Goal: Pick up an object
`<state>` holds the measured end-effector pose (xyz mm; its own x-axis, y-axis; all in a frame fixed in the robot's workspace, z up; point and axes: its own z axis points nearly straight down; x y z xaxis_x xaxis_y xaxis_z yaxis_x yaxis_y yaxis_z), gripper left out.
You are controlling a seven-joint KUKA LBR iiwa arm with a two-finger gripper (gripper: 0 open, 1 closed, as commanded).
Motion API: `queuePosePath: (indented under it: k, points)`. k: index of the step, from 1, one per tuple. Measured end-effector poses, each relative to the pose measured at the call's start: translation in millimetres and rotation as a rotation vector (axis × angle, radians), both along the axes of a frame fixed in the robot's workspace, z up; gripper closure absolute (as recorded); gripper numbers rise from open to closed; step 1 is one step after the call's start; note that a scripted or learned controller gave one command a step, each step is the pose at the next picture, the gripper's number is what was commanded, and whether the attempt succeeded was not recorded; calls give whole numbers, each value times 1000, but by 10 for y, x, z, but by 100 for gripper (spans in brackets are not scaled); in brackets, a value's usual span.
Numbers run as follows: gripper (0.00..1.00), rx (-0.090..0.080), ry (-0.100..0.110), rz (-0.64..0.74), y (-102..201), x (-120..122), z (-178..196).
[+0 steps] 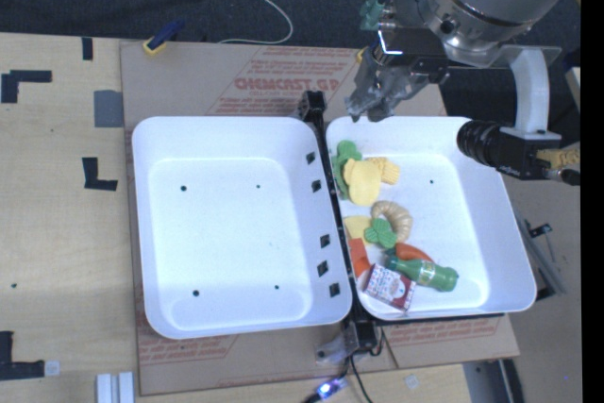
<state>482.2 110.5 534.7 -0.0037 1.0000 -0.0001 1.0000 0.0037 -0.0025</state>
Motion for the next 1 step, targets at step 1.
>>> queuePosePath:
  k: [1]
  points:
    - [100,0,-1,-2,62,16,-3]
